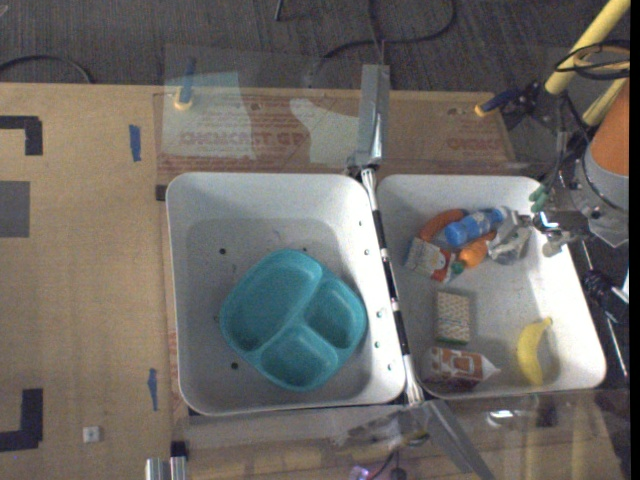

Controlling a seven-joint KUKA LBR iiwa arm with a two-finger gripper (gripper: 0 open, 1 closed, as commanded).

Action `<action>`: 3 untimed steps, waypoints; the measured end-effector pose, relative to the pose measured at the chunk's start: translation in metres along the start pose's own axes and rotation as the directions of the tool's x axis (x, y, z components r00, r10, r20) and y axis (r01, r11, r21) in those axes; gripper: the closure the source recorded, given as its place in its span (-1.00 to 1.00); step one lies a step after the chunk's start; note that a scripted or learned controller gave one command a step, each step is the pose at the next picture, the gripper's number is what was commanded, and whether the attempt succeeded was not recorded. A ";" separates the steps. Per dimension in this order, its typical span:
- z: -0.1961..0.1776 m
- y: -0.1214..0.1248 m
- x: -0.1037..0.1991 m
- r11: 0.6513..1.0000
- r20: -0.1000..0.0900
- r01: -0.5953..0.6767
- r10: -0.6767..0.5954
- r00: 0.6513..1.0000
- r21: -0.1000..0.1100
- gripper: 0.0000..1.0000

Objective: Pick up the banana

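Banana (pixel 535 351): lies in the right bin (pixel 590 363), by its near right corner, well apart from the gripper (pixel 515 236), nearer the camera.
Banana's look: yellow, short, curved, tips darker; lies free.
Gripper: at the bin's far right, beside a blue bottle (pixel 472 228) and some orange things; perhaps touching them, too blurred to tell.
Gripper state: cannot tell.
Left bin (pixel 200 208): holds a teal divided plate (pixel 293 318).

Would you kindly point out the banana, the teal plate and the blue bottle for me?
banana (pixel 536 352), camera view, middle of its yellow curve.
teal plate (pixel 292 318), camera view, ridge where its three compartments meet.
blue bottle (pixel 473 228), camera view, middle of its body.
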State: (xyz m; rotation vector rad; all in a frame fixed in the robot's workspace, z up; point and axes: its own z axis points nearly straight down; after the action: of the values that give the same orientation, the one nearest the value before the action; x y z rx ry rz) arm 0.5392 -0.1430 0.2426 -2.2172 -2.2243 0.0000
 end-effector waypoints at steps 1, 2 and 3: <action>0.033 0.027 0.012 0.985 0.000 0.172 -0.172 0.985 0.000 -1.00; 0.144 -0.006 -0.042 0.988 0.001 0.156 -0.156 0.988 -0.001 -1.00; 0.154 -0.056 -0.079 0.926 0.003 0.377 -0.377 0.926 -0.010 -1.00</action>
State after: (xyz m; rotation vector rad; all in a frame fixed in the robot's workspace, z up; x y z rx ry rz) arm 0.4829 -0.2220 0.0888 -1.7526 -2.6159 -0.0102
